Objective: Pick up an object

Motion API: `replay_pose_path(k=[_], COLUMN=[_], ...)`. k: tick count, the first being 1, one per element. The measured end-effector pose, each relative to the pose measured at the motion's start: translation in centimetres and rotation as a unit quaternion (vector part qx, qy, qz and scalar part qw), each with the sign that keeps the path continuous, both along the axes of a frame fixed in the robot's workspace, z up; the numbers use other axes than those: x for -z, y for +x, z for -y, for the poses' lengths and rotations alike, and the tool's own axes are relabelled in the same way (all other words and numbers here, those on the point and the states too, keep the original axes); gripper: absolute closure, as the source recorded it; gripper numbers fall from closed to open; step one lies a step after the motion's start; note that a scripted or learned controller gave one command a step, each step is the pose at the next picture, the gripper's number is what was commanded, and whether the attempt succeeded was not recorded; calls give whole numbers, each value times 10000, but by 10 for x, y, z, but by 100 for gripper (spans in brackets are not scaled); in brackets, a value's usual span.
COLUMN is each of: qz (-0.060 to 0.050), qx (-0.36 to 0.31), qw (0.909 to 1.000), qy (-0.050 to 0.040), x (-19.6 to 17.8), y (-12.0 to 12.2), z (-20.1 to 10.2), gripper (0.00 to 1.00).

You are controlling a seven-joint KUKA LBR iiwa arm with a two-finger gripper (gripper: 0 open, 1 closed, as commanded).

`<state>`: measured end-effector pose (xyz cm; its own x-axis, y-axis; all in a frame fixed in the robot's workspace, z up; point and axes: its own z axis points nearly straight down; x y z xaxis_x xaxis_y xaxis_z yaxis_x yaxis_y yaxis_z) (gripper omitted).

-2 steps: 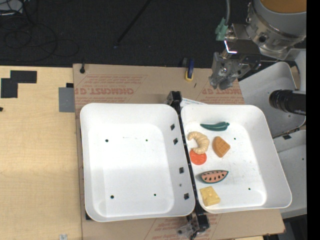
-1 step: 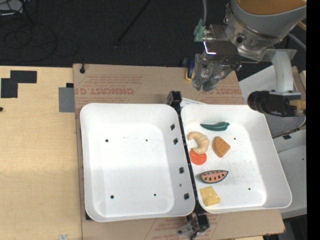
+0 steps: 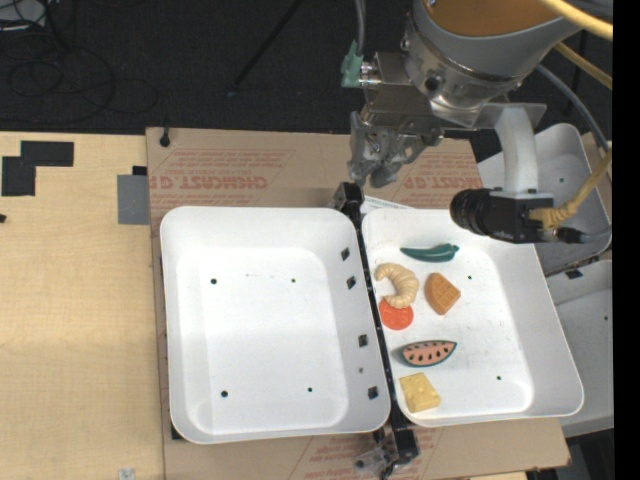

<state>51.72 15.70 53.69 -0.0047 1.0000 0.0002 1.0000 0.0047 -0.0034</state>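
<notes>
Nothing is lifted yet, so the step in hand reads as the approach before a pick: every item lies loose in the right bin (image 3: 545,368), and the next move calls for bringing the arm forward and down over one of them, then closing on it squarely. Nearest the camera in that bin is a pale yellow cheese wedge (image 3: 419,392), close to the divider between the bins. Just behind it lies a watermelon slice (image 3: 429,352), flat on its side. Further back is a red tomato slice (image 3: 396,316), touching the curled tan shrimp (image 3: 400,282) that rests against its far edge. Beside those, toward the bin's middle, sits an orange-brown bread chunk (image 3: 442,293), apart from its neighbours and perhaps the easiest target. Farthest back in the bin is a dark green pepper (image 3: 430,252). The left bin (image 3: 190,368) holds nothing that can be picked; only small dark dots mark its floor. Both bins sit on a cardboard sheet (image 3: 240,173) laid over the bench (image 3: 70,318). Beyond the bins' far rim, above the divider, hangs the pincer (image 3: 377,173); its tip is a dark blur against the cardboard, so how wide it stands cannot be told, and no object is seen in it.
</notes>
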Motion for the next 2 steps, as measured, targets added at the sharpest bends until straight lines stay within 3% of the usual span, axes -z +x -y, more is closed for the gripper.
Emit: replay_pose_path(k=[2], qz=[-2], qx=[4], qw=[10000], qy=[-7], x=[0], y=[-3], z=[-88], gripper=[100])
